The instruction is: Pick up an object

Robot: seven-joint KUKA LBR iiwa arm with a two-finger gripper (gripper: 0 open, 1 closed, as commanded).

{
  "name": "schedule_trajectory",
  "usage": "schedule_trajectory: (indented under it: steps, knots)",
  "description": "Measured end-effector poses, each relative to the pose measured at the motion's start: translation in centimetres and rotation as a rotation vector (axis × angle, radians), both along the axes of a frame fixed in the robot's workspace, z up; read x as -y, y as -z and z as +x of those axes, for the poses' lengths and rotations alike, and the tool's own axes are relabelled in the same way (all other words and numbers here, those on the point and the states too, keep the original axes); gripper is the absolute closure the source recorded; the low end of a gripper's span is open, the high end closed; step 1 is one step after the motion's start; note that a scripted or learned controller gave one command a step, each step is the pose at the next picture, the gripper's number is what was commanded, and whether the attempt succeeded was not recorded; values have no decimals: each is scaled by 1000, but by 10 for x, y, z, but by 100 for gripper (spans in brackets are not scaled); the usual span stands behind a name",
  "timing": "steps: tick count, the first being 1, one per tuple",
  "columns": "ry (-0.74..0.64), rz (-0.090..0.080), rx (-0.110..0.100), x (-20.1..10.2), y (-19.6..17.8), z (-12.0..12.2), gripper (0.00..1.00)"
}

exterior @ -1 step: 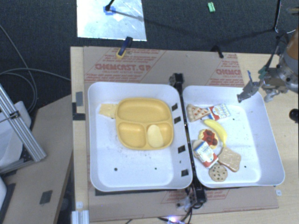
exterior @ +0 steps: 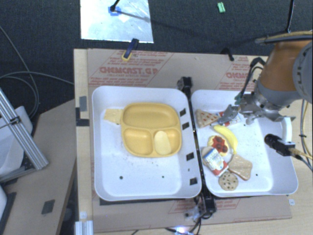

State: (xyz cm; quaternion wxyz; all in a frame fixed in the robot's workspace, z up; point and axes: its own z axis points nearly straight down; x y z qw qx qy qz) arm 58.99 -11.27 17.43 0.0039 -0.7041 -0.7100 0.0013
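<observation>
Apparently not yet gripping: jaws (exterior: pixel 230 114) low in the right bin (exterior: pixel 279 180), whether spread or pressed together cannot be told. No object seen lifted, so pick judged outstanding. Nearest candidates: pizza slice (exterior: pixel 206 117) just beside jaws toward the left bin (exterior: pixel 105 146); banana (exterior: pixel 227 135) just below. Farther out: wrapped packet (exterior: pixel 215 159), toast (exterior: pixel 240 166), cookie (exterior: pixel 228 181). Yellow tray (exterior: pixel 146 129) in left bin, well apart.

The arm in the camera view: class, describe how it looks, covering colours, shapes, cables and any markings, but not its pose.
The arm enters from the right as a thick, rounded body, grey with a wide orange band above the wrist. A black cable loops along its left side toward the gripper, a cluster of grey metal parts with a small red patch near the tip. No lettering or markings can be made out on it.
</observation>
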Motion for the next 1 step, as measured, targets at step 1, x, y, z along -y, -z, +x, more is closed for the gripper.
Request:
schedule_trajectory:
  steps: [1]
  knots:
    - [7, -3, 5, 0, 94, -8, 0]
